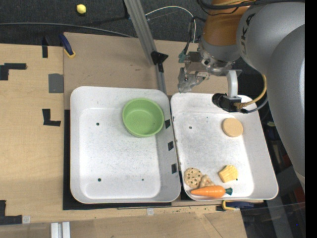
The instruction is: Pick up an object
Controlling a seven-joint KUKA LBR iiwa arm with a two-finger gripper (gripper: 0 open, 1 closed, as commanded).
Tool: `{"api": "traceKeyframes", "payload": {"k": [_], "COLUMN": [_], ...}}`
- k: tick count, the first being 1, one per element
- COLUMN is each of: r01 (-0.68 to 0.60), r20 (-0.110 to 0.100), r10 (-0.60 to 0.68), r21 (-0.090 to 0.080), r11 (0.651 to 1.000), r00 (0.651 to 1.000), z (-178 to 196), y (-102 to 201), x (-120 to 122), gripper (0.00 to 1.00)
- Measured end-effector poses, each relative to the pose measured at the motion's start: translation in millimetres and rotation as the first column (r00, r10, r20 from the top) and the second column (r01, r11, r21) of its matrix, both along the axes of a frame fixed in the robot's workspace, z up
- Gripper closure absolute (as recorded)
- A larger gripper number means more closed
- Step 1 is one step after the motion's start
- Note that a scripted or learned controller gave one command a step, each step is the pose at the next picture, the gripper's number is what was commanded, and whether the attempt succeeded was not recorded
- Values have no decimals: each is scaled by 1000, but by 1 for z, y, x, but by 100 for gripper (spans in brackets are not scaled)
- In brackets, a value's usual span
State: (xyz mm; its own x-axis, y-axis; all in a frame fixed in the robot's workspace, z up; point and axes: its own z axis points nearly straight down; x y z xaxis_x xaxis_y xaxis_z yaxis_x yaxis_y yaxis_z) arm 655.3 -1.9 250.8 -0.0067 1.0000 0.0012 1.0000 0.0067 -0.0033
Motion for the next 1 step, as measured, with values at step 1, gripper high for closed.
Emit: {"api": "traceKeyframes", "payload": {"k": [1], "r01": [0], "r20": [-1], "r10": [0], "r21": [0], "r11": [1000], "r00": [1000], "z": [-18], "y": [53], "x": [-2], "gripper": [100]}}
